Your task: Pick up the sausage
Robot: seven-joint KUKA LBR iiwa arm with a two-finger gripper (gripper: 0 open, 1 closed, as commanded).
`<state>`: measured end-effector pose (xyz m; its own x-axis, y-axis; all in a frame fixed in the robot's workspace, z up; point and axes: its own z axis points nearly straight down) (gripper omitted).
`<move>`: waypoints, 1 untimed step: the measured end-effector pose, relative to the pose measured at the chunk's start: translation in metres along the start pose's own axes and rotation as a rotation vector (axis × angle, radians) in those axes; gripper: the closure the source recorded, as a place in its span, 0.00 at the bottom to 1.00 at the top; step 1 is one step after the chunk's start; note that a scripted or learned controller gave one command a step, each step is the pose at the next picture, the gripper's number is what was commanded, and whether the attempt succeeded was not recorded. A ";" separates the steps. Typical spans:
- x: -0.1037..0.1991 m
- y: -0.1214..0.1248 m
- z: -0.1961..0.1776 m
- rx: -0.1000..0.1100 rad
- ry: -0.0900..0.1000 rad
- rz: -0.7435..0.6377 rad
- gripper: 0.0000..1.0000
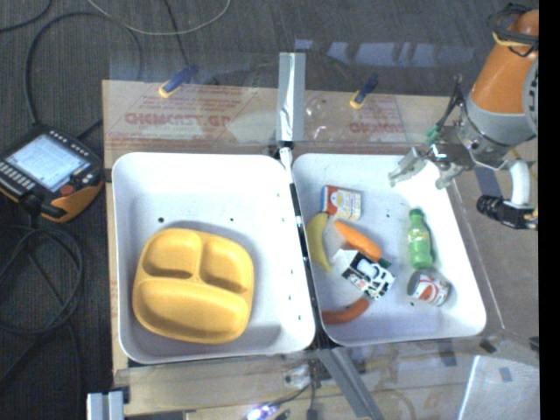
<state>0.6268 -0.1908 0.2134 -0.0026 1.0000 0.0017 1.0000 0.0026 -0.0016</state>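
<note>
The sausage [346, 311] is a reddish-brown curved link lying near the front wall of the right bin [468, 318], just below a black-and-white carton [368, 275]. My gripper [423, 170] hangs over the bin's back right corner, far from the sausage. Its two fingers are spread apart and nothing is between them.
The right bin also holds a banana [318, 240], a carrot [359, 240], a small orange-and-white carton [341, 203], a green bottle [420, 238] and a tin can [429, 289]. A yellow divided tray [193, 284] lies in the left bin [131, 182]. A teach pendant [48, 171] sits at the far left.
</note>
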 end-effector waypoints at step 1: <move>-0.021 -0.004 0.115 -0.009 0.006 0.092 0.00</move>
<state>0.6222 -0.2117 0.0982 0.0893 0.9960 0.0078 0.9960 -0.0893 0.0070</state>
